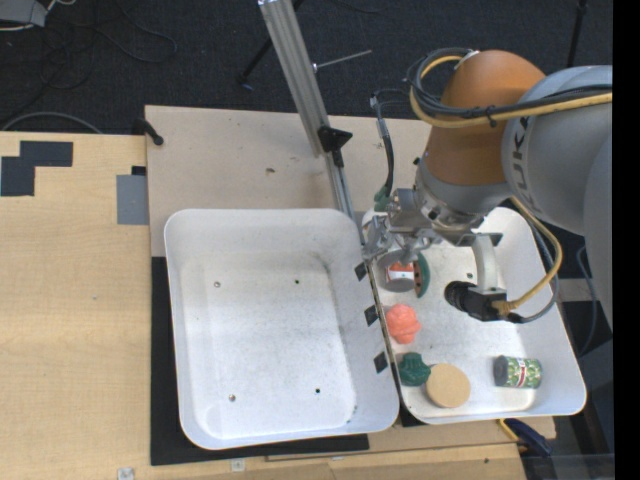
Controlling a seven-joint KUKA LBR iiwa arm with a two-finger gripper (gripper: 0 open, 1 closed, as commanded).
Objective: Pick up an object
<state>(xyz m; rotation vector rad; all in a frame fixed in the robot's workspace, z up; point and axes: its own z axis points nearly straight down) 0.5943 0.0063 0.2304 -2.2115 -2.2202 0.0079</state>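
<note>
Tan disc (pixel 448 385) front; pink obj (pixel 402 323) just below end effector (pixel 401 268).

Two bins sit side by side on the tabletop (pixel 250 158). The right bin (pixel 560 393) holds a ball (pixel 402 323), a disc (pixel 448 385) and a can (pixel 517 372) near its front. The end effector (pixel 400 258) hangs over its left edge.

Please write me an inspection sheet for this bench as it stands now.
Surface: two white bins side by side; left bin bare and speckled; right bin holds the objects.
Job's things: orange-pink lump; dark green piece touching a tan disc; green can lying on its side.
Clutter: nothing seen.
Grippers: gripper low over the right bin's left edge; grasp unclear.
Cables: yellow and black cables looped at the wrist.
Surroundings: aluminium bar slanting; dark floor.
</note>
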